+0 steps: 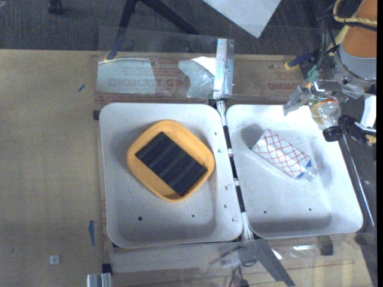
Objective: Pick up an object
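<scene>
Two shallow white bins sat side by side on the tabletop (48, 160), meeting along a seam near the middle of the view. In the left bin (116, 220) lay an orange-yellow tray-like object (139, 148) with rounded corners, turned at a slant and holding a dark ribbed panel (170, 163) in its middle. It rested around the centre of that bin, a little toward the far edge, apart from all four walls.

In the right bin (287, 214) lay a flat white packet with a red criss-cross pattern (280, 152), also on a slant, running from near the bin's far-left part toward its right side. A small bluish, clear bit showed at its lower right end, too small to make out.

The arm (362, 34) reached in at the far right corner of the right bin, its orange band visible at the top right of the view. The gripper (311, 100) hung over that far right corner, above the bin's rim and well apart from the packet. Metal parts and a clear rounded piece clustered there, and whether it was open or closed could not be told; nothing could be seen held in it.

Beyond the bins' far edges lay a strip of clear plastic sheeting (155, 76) over brown cardboard with red lettering.
</scene>
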Controlling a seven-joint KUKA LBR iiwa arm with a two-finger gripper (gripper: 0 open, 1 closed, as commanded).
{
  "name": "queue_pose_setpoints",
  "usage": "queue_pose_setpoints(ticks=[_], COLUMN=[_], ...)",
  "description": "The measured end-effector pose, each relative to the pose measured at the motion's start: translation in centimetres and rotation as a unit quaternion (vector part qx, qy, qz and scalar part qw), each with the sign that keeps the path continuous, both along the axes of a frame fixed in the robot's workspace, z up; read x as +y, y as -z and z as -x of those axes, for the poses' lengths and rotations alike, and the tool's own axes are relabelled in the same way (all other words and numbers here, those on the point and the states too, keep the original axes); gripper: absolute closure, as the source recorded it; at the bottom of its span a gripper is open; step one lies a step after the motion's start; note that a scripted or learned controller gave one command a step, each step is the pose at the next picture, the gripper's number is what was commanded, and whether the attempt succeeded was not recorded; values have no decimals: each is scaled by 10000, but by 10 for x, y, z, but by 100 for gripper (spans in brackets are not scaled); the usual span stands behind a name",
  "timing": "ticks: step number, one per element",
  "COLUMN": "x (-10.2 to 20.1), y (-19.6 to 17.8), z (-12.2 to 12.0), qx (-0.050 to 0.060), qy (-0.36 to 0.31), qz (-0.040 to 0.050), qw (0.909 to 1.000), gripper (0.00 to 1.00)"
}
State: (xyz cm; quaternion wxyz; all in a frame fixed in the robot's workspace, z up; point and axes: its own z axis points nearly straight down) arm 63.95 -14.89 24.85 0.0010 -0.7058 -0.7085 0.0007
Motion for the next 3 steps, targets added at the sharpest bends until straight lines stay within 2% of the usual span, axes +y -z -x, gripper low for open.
queue_pose_setpoints(ticks=[1, 2, 3], x=[38, 31, 45], y=[152, 136, 155], z=[1, 2, 0], qx=[-34, -27, -73], qy=[-961, -801, -1277], qz=[4, 6, 24], qw=[9954, 9968, 9918], gripper=[0, 0, 0])
